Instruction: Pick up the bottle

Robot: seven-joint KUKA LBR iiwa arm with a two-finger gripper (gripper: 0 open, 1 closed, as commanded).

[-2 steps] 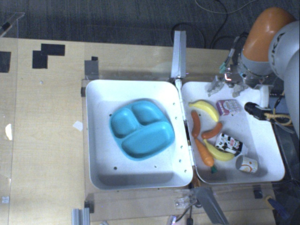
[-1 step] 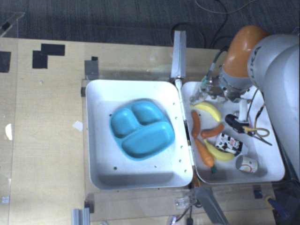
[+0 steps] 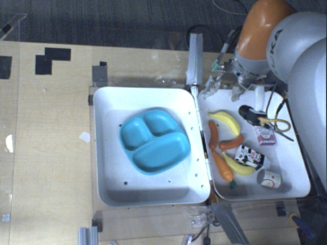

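white, both bins on the pale wood bench (image 3: 51, 162): the left bin (image 3: 110, 188) holds a blue divided plate (image 3: 155, 139) near its middle, and the right bin (image 3: 299, 185) holds a clutter of small things

we take the bottle (image 3: 269, 178) to be the small pale rounded thing with a yellow-brown mark, lying in the lower right part of the right bin, though it is too small for us to be sure. up and to the view's left of it, close by, a black-and-white patched carton (image 3: 250, 156) rests on a banana (image 3: 239, 166). further left a carrot (image 3: 223, 167) lies near the bin's left wall, its green end toward the bottom of the view. above the carrot we see a sausage (image 3: 213, 135) lying along that wall and another sausage (image 3: 231, 143) slanting away from it toward the carton. a second banana (image 3: 226, 120) curves above them, and a pink-and-white packet (image 3: 265, 137) sits toward the bin's right side

the gripper (image 3: 223, 90) hangs over the upper left corner of the right bin, close to the wall between the two bins. its fingers (image 3: 210, 88) stand spread apart and we see nothing between them. it is well apart from the bottle, which lies toward the opposite corner. the grey arm (image 3: 301, 45) with its orange band (image 3: 263, 22) reaches in from the view's right, above the bin's upper edge
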